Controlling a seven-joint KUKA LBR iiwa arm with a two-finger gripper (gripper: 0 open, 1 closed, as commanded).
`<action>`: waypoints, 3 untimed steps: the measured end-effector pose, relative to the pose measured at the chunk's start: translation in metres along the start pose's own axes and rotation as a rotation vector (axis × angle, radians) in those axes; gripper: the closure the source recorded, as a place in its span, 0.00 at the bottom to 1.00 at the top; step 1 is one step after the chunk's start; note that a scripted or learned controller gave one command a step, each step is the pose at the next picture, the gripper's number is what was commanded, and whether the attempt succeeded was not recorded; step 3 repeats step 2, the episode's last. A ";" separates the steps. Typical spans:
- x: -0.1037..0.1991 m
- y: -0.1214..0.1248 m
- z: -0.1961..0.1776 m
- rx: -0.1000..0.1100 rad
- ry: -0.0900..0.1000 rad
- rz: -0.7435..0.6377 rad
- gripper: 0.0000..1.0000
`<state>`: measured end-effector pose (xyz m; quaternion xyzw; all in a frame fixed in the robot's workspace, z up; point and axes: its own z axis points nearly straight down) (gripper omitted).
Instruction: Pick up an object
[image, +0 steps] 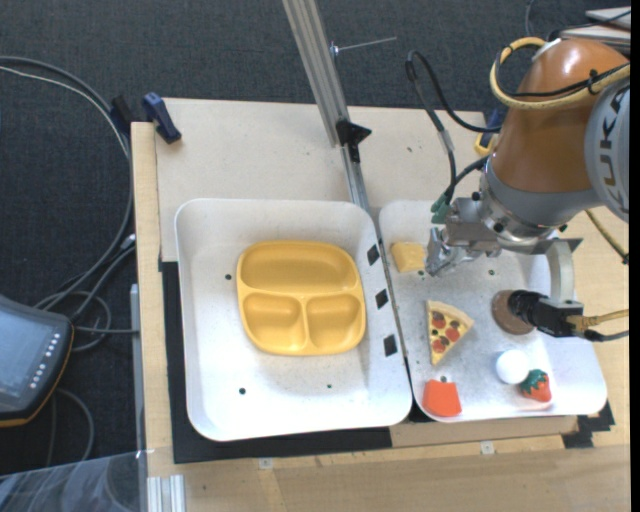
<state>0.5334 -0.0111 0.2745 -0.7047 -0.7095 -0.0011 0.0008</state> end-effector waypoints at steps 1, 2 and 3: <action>0.056 0.002 0.000 0.000 0.000 -0.001 1.00; 0.109 -0.003 0.023 0.007 0.000 0.001 1.00; 0.109 -0.003 0.023 0.007 0.000 0.001 1.00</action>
